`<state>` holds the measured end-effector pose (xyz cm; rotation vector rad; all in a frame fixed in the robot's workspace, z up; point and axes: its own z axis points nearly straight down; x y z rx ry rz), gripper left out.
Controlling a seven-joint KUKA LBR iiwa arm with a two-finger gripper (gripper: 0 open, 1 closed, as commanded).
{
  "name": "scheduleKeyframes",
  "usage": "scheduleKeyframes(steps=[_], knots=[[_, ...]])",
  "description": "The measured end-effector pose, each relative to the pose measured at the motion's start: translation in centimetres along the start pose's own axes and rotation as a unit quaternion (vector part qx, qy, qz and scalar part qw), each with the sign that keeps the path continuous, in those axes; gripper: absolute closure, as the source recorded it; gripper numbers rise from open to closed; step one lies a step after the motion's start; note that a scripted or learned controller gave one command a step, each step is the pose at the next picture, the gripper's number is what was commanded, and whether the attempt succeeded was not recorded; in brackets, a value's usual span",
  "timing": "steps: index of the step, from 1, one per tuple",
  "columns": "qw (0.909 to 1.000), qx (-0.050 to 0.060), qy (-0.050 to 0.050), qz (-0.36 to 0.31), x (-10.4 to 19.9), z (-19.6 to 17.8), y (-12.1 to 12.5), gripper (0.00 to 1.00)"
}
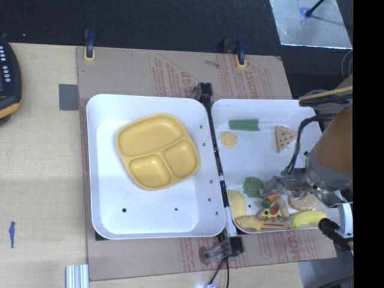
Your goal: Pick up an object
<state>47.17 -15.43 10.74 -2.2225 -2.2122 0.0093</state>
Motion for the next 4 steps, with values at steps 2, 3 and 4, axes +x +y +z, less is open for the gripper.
scheduleKeyframes(steps=[2, 3, 4], knots=[[0.9999, -0.010, -0.003, -0.007, -2.2, 1.3, 19.1, 0.00], [1.0000, -0.006, -0.002, -0.004, 0.8, 1.0, 7.9, 0.00], [1.0000, -0.007, -0.001, -0.006, 0.7, 1.3, 18.9, 0.00]])
